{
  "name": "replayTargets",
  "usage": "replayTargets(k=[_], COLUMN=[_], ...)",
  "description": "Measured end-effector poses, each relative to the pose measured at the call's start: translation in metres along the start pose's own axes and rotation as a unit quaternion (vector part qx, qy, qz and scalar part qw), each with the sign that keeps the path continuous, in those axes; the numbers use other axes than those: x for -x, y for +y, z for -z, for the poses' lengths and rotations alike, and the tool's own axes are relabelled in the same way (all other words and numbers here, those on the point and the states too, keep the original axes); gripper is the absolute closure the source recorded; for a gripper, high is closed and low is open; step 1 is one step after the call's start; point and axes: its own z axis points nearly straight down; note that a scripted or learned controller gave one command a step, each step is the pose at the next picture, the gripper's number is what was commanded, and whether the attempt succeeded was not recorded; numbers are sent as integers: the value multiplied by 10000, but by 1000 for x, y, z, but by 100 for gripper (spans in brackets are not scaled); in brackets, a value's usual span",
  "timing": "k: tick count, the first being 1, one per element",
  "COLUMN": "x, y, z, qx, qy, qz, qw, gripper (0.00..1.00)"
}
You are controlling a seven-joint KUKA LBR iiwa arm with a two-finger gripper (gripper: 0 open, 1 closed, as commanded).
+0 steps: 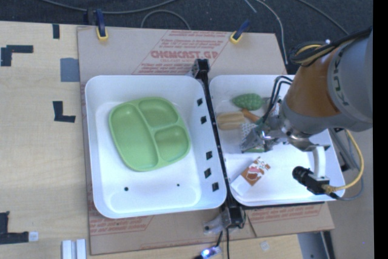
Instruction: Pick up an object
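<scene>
- Objects in the right bin point(276, 194) are small and mixed: a green leafy-looking piece point(248, 100) near the far wall, a tan bun-shaped item point(230, 121) with an orange piece point(250, 114) beside it, and a small red and white packet point(255, 171) lying alone nearer to the front.
- The gripper point(257, 139) is low in the right bin, just beside the tan item and the orange piece; it looks grey and blurred, and I cannot tell whether the fingers are wide, narrow or closed on something.
- Counting: two white bins, one green divided plate point(149, 133) with three compartments in the left bin point(103, 191), four small objects in the right bin, and two clamps point(100, 25) at the far edge of the cardboard sheet point(176, 54).
- The arm point(327, 91) is grey with an orange band, and grey letters on it are cut off at the edge.
- Red print on the cardboard reads like "CHEMCAST GP"; the smaller lines are too small to read.
- The writing on the red and white packet is too small to read.
</scene>
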Motion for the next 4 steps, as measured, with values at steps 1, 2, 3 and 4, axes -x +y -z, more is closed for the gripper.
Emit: replayTargets(k=[1, 2, 3, 4], x=[5, 5, -43, -100], y=[-7, -6, 12, 24], z=[44, 94, 97, 99], qx=[2, 12, -10, -15], qy=[-5, -10, -2, -4], qz=[-7, 0, 24, 28], qw=[10000, 10000, 10000, 10000], gripper=[100, 100, 100, 100])
